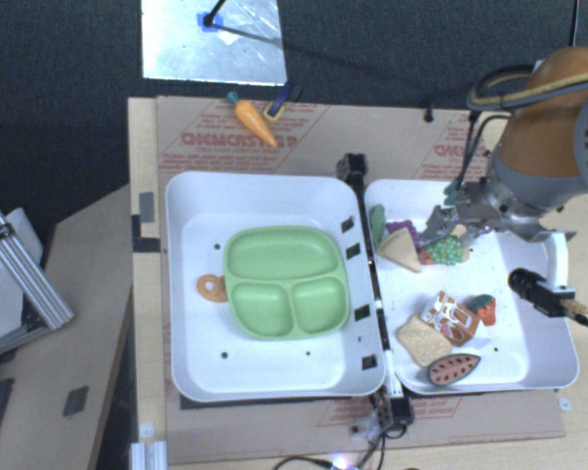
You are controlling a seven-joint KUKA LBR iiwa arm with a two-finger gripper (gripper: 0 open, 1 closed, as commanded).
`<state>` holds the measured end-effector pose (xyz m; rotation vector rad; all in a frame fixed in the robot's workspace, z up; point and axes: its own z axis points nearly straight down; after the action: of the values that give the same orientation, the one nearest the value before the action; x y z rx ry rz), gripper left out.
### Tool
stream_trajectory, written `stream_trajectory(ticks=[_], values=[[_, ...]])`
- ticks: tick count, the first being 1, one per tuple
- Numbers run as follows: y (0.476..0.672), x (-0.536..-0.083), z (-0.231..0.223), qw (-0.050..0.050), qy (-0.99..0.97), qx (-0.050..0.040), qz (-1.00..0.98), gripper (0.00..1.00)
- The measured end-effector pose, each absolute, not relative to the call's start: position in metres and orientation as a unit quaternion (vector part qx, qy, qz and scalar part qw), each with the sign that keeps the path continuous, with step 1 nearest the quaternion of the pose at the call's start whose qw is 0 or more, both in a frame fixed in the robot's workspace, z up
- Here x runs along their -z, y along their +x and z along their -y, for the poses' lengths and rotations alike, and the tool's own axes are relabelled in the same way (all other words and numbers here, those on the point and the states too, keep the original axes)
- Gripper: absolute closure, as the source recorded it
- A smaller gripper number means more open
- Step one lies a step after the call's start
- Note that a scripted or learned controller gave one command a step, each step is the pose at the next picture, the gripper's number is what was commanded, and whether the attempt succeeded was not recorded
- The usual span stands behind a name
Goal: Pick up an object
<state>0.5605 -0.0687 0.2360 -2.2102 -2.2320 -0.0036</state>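
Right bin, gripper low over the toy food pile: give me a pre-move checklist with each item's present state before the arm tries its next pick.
1. Gripper is over the right bin: ok; it sits above the cluster at the bin's upper left.
2. A target lies directly below: ok; the green grapes, cream wedge and purple piece are there.
3. Target is isolated: not ok; those pieces touch or overlap.
4. Something is between the fingers: cannot tell; the wrist hides them.
5. Other candidates are spread out: ok; the cracker and watermelon slice lie near the bin's front.
6. Green tray is out of the way: ok; it sits in the left bin.
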Motion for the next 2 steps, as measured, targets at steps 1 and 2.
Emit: stream_trajectory(ticks=[1,2], values=[[0.546,-0.241,0.011,0.001,-0.703,0.0011,0.711,1.00],[0.537,-0.243,-0.043,0.001,-0.703,0.0010,0.711,1.00]])
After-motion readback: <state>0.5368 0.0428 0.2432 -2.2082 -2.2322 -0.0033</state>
